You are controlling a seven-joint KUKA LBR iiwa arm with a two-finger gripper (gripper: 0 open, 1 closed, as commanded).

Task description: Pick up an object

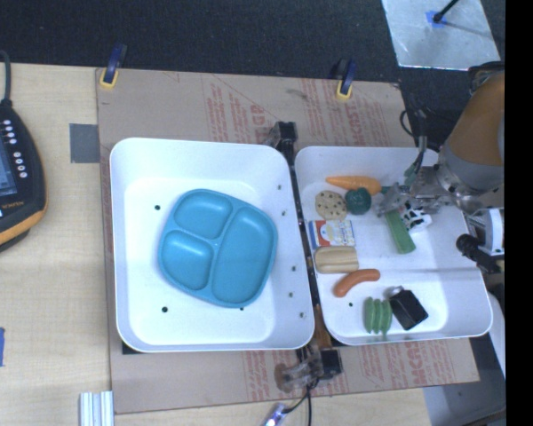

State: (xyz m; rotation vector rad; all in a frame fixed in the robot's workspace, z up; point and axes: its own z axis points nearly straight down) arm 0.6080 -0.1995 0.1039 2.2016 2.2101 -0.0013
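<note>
Fingers: the gripper's spread cannot be told amid clutter.
Position: low over the green cucumber-like piece in the right bin, likely lining up a grasp.

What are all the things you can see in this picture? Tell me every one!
bins: 2, white, side by side on the bench
plate: 1, blue, three sections, in the left bin
carrot: 1, orange, top of the right bin
cookie: 1, tan with dark spots, below the carrot
ball: 1, dark teal, right of the cookie
card: 1, white with red and blue, below the cookie
bread roll: 1, tan, below the card
sausage: 1, orange-red, below the bread roll
pea pods: 2, green, bottom of the right bin
block: 1, black, right of the pea pods
stick: 1, green, beside the gripper
handheld controller: 1, black and orange, left edge
clamps: 2, blue and yellow, top of the board
gripper: 1, grey metal, over the right bin
</note>
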